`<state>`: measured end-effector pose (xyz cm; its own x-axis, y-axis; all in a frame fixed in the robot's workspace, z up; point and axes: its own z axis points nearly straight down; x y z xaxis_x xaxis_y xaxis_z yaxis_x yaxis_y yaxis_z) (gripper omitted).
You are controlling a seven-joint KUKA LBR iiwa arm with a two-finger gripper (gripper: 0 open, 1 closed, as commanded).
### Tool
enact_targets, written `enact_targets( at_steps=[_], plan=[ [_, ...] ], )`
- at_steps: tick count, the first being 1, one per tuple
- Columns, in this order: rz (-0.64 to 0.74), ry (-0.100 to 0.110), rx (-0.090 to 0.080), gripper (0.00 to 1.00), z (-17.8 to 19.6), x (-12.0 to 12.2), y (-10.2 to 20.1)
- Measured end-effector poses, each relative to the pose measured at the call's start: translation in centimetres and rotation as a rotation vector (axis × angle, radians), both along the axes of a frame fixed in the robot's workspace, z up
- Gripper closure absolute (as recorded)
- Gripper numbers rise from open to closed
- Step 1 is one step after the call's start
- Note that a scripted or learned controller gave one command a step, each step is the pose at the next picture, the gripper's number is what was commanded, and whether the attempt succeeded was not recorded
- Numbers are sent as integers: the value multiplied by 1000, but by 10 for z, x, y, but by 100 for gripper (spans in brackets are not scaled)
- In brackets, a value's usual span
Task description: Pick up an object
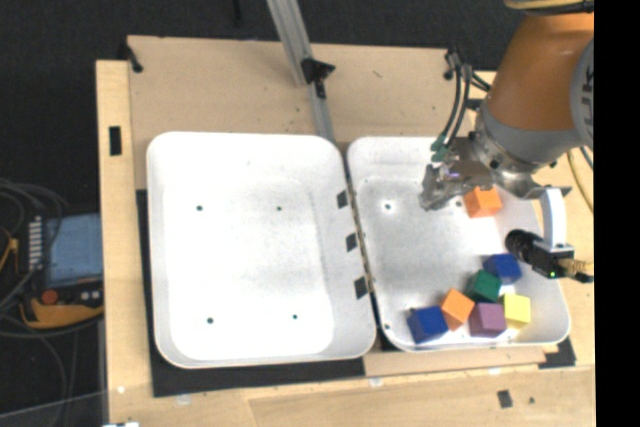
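My gripper (441, 190) hangs over the upper middle of the right bin (400, 245), under the grey and orange arm. An orange cube (484, 203) sits just to its right, close beside it; I cannot tell whether the two touch. In the bin's lower right corner lies a cluster of cubes: a blue one (503, 266), a green one (486, 286), a yellow one (517, 308), a purple one (488, 318), a second orange one (458, 306) and a second blue one (427, 323).
The left bin (250, 245) lies beside the right one, with black clips along the shared edge. A slanted metal pole (290, 15) rises behind the bins. A black fitting (535, 253) sticks in at the right bin's right rim.
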<state>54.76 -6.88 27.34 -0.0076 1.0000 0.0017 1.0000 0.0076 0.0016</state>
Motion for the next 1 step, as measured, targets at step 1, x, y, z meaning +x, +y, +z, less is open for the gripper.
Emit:
enact_targets(
  at_steps=[1],
  plan=[
    [-1,2,-2,100,-12,1,56]
  ],
)
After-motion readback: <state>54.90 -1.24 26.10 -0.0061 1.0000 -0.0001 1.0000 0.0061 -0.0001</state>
